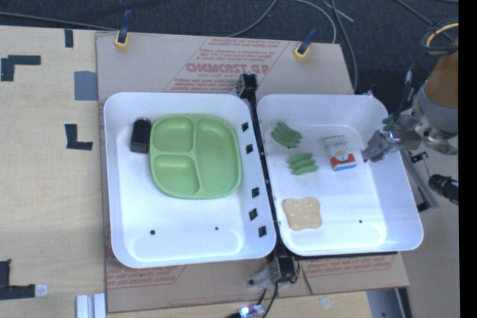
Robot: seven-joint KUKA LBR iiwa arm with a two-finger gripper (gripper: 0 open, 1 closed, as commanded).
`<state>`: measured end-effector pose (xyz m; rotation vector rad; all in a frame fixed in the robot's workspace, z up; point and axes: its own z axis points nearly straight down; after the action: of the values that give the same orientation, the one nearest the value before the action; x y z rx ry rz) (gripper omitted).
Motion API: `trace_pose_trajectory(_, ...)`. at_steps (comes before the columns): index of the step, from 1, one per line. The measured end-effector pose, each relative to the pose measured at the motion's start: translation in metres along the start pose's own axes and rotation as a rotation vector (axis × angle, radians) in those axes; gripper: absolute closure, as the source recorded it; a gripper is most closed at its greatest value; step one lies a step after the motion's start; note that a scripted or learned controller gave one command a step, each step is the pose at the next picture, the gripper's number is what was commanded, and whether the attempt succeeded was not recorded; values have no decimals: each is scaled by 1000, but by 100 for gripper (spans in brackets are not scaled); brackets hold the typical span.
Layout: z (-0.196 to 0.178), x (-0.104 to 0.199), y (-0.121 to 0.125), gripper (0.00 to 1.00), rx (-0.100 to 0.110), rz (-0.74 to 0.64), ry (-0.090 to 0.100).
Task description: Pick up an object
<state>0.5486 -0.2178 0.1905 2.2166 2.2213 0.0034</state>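
Observation:
The right bin [387,223] holds a dark green leafy piece [285,135], a green pea pod [302,163], a small white, red and blue carton [340,153] and a tan cracker-like slice [302,213]. My gripper [378,144] hangs at the bin's right side, just right of the carton and apart from it. Nothing shows between its fingers.
The left bin [127,227] holds a green divided plate [196,156] and a small black block [140,135] at the plate's left. A black divider [257,160] runs between the bins. Cables lie on the dark floor behind.

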Motion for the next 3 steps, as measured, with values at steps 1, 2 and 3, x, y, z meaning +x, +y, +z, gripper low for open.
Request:
trace_pose_trajectory(1,-43,3,2,100,0,-1,0)
trace_pose_trajectory(2,-31,56,4,100,6,-3,2)
trace_pose_trajectory(3,-21,111,6,100,6,-4,2)
